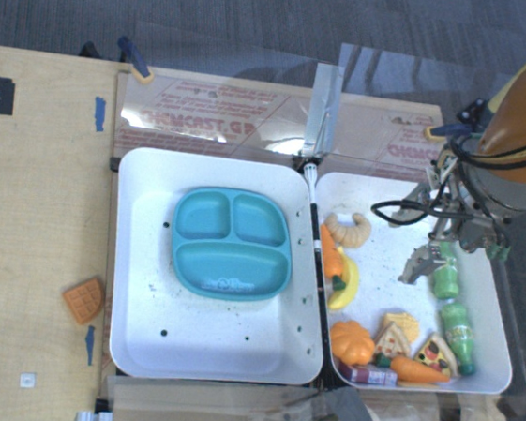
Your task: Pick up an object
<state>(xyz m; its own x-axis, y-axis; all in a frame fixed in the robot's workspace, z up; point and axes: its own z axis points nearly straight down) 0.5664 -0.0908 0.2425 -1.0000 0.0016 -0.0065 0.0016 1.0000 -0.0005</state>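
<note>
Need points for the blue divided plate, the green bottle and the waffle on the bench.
blue divided plate [232, 246], camera view, centre ridge
green bottle [458, 333], camera view, its body, right bin
waffle [84, 299], camera view, top face, left of the bins

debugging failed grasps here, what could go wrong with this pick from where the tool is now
1. The tool hangs beside the top of the green bottle, off its middle, so the fingers may close on air or knock it aside.
2. The bottle lies close to the right bin's wall, leaving little room for a finger on that side.
3. The pizza slice and carrot crowd the bottle's lower end and could get dragged along.
</note>
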